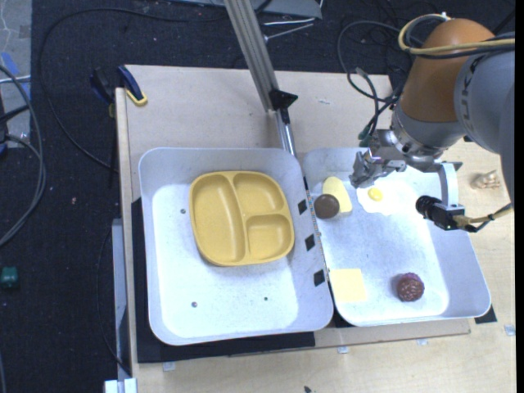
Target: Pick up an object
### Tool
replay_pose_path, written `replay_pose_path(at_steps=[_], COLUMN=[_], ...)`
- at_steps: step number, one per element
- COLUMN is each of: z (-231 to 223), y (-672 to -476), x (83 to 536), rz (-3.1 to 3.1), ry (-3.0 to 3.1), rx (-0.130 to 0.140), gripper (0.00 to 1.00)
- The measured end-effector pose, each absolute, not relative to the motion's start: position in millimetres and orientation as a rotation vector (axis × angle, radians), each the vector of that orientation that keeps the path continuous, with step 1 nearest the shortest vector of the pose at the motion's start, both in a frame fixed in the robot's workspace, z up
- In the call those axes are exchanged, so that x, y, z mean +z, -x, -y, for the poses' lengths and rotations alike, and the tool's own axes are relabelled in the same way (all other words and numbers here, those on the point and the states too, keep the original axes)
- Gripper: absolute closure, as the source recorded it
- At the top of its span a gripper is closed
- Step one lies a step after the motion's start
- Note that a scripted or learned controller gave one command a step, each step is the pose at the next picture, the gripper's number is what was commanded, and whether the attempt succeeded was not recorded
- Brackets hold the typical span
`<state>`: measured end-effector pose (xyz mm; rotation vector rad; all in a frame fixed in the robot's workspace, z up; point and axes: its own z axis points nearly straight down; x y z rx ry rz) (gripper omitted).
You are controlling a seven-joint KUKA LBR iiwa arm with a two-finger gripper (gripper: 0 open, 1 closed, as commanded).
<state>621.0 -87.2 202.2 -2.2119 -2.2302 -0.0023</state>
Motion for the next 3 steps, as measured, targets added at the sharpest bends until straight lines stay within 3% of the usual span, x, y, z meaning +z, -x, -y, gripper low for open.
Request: replay_pose_path(at_steps=[3], z=[-86], y=[-613.3], x=[216], rz=[2.230], ry=[2.212], rx=[-0.001], gripper=[1.00])
